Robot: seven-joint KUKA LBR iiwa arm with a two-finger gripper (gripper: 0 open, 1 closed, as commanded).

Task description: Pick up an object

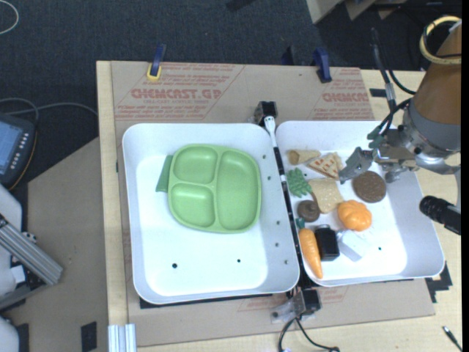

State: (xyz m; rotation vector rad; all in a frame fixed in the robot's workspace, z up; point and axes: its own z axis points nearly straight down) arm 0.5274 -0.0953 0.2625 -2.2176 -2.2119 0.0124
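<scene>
My gripper [377,167] hangs over the far right part of the right bin [410,259], fingers spread apart with nothing between them. A brown round cookie [370,188] lies just in front of and below the fingertips. Beside it sit an orange [354,215], a pale square cracker [325,195], a pizza slice [327,166] and a green broccoli piece [297,182]. A small brown donut [308,210], a carrot [310,253], a black block [327,243] and a white block [355,246] lie nearer the front.
The left bin [146,255] holds a green divided plate [216,188]. A black divider clip [267,114] sits between the bins at the back. A tan bread piece [301,156] lies near the right bin's back left corner. Cables hang behind the arm.
</scene>
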